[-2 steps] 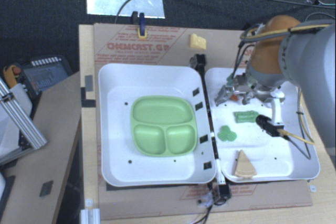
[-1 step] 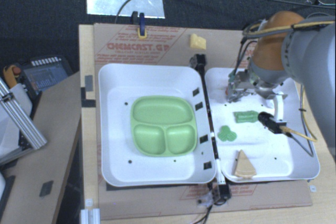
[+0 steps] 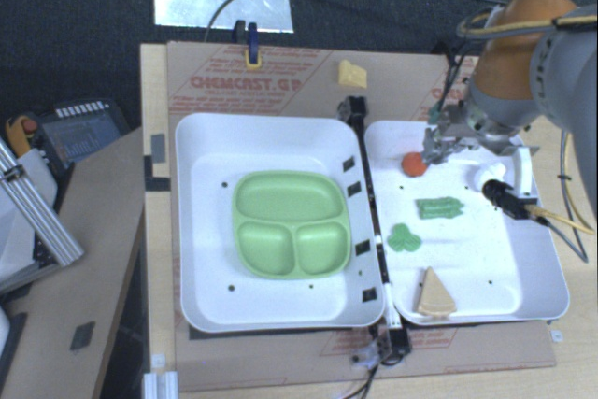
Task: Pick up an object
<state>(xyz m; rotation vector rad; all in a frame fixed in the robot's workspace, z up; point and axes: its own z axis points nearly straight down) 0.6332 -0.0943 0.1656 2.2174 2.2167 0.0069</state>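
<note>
Though reaching low across the far side of the right bin (image 3: 509, 262), grey arm (image 3: 561, 79) not seen carrying anything. Gripper (image 3: 437, 148) poised near that bin's far-left corner; spread or pressed together, cannot tell. Just beside it, toward the bin's left wall and slightly nearer the bin's front: small orange ball (image 3: 413, 165), round, so no long axis to match. Probably calls for a short shift leftward and down. Closer to the bin's front: tan wedge (image 3: 434, 294).
</note>
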